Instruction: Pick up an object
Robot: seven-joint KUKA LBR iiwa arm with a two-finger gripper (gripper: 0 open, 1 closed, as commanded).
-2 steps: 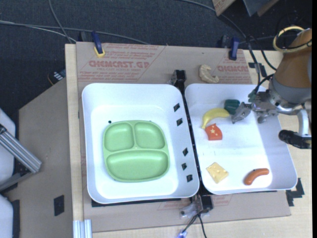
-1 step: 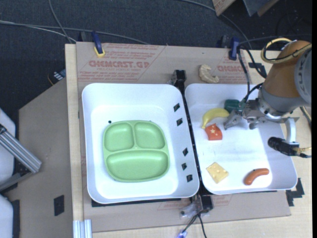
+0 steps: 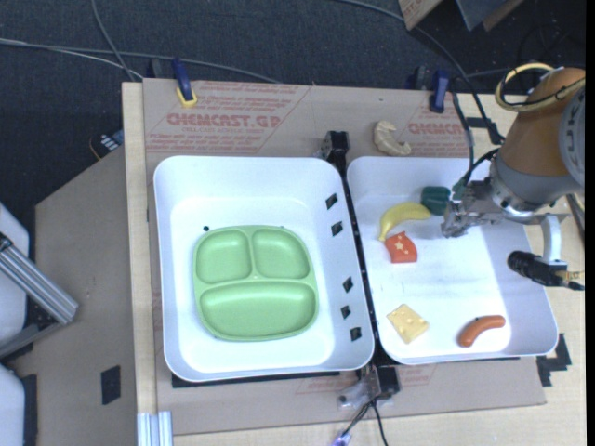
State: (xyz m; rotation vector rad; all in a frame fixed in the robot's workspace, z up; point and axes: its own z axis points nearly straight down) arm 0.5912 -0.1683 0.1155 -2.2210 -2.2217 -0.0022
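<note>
In the right bin lie a yellow banana, a red block with a star, a dark green piece, a yellow cheese wedge and an orange-red sausage. My gripper hangs over the bin's upper middle, just right of the banana and below the green piece. Its tips point down close to the bin floor, with nothing seen between them.
The left bin holds a green divided plate. A tan object lies on the bench behind the right bin. Blue clamps grip the bench's far edge. The arm's body covers the right bin's far right corner.
</note>
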